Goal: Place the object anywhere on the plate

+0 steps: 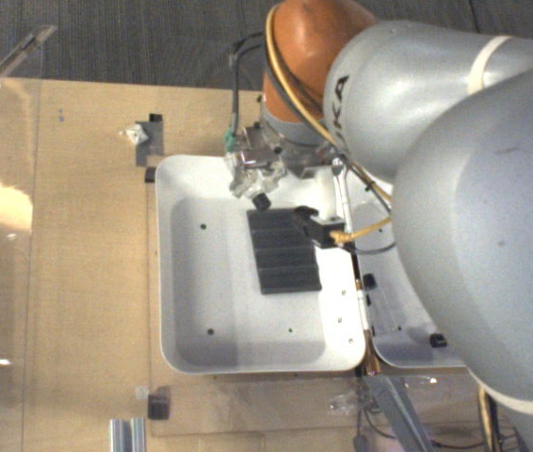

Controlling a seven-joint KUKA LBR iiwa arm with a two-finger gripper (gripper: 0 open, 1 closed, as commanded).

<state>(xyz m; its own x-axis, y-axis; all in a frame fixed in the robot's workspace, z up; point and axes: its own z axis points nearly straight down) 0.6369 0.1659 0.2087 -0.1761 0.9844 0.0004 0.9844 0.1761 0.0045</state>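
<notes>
Two shallow white bins sit side by side on your table [78,281]; the left bin [191,347] is in full sight, while the right bin [408,342] shows just a near corner under the arm [455,158]. You can read part of the maker's name in dark letters running up the grey casing beside the orange band [309,36]; the letters look like "KA", and the rest is turned out of sight.

Your pincer [259,191] hangs over the far right part of the left bin, just above the far end of a dark ribbed slab [283,250] that lies flat on the bin floor, right of centre. You cannot tell whether the pincer is apart or together, as the wrist and its fittings crowd that spot. A small dark piece [261,200] sits at the tip, too small to make out.

A black fitting [314,226] with a brass-coloured end overlaps the slab's right edge, and yellow and black cables [281,59] loop round the wrist. The bulky arm covers most of the right side. Small black blocks stand on the table, one [153,135] beyond the bin's far left corner and one [158,404] near its near left corner.
</notes>
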